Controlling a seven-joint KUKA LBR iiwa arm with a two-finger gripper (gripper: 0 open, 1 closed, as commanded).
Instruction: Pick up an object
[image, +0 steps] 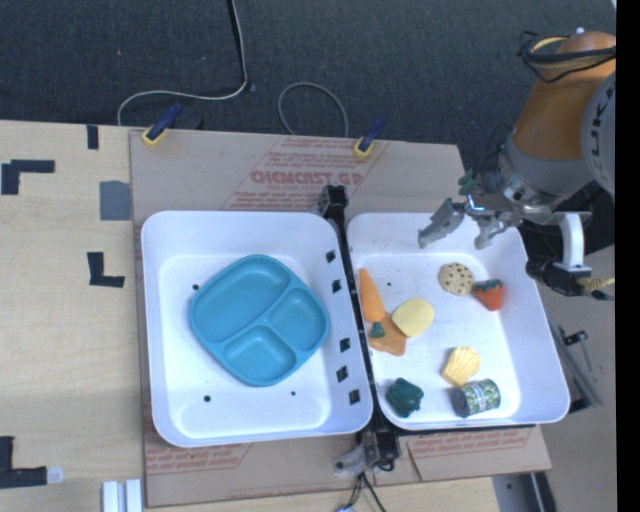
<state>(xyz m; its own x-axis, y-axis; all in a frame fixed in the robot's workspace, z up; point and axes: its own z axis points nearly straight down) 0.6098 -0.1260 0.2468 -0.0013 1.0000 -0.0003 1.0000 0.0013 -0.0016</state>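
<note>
The pincer hangs spread wide and holding nothing over the far end of the right bin. The cookie, lying just nearer the camera, is the closest of the toys scattered below it.

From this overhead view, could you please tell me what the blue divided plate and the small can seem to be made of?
The blue divided plate looks like moulded plastic: uniform colour, soft sheen, rounded compartments. The small can looks like metal or metal-look plastic with a green label; its grey end suggests this, though it is too small to tell.
</note>
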